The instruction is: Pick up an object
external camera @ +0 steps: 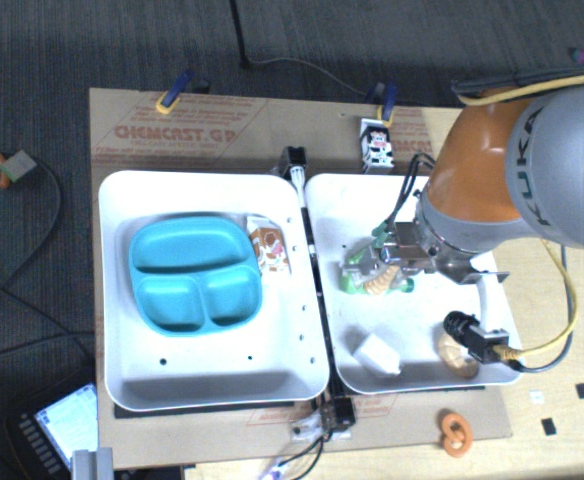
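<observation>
- Arm (512,168): grey, with an orange band above the wrist; reaches in from the right and hangs over the right bin.
- Pincer (377,263): low over the middle of the right bin, among a small cluster of objects; whether it is spread or pressed together cannot be told, since the wrist and clutter hide it.
- Right bin (342,193): shallow, white, on the worktop (172,133), touching the left bin along their shared edge.
- Green object (354,280): in the middle of the right bin, just left of the pincer; too small to name.
- Tan ridged object (377,285): just beside the green one, below the pincer; contact with the pincer cannot be judged.
- White block (378,353): near the front wall of the right bin, apart from the cluster.
- Brown round object (459,356): front right corner of the right bin, partly covered by a black fitting with a yellow cable.
- Left bin (117,268): shallow, white.
- Blue divided tray (194,271): three compartments, lying flat in the middle of the left bin.
- Printed packet (268,248): against the tray's right edge, near the left bin's right wall.
- Orange ring-shaped item (456,431): on the worktop in front of the right bin, outside both bins.
- Blue clamp (173,92): at the worktop's far edge, left.
</observation>
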Available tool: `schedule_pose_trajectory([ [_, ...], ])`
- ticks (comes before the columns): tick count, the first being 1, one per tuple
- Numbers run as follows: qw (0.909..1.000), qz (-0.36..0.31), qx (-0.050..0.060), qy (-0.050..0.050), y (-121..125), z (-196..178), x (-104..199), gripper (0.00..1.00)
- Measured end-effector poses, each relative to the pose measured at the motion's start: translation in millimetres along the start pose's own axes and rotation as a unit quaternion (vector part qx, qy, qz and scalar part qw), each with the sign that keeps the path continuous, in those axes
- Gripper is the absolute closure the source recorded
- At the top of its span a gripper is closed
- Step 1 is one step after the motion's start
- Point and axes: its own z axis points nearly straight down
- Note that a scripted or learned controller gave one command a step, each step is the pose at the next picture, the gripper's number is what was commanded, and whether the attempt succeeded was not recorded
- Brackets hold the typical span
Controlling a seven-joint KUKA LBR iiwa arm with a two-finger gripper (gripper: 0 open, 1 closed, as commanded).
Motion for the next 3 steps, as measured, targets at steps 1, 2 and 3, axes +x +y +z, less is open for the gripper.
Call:
schedule_pose_trajectory([
  [1, 1.0, 0.0, 0.0, 0.0, 1, -10, 0, 1.0],
  [2, 1.0, 0.0, 0.0, -0.001, 1, -19, 0, 1.0],
  [3, 1.0, 0.001, 0.0, 0.0, 68, -5, 30, 1.0],
])
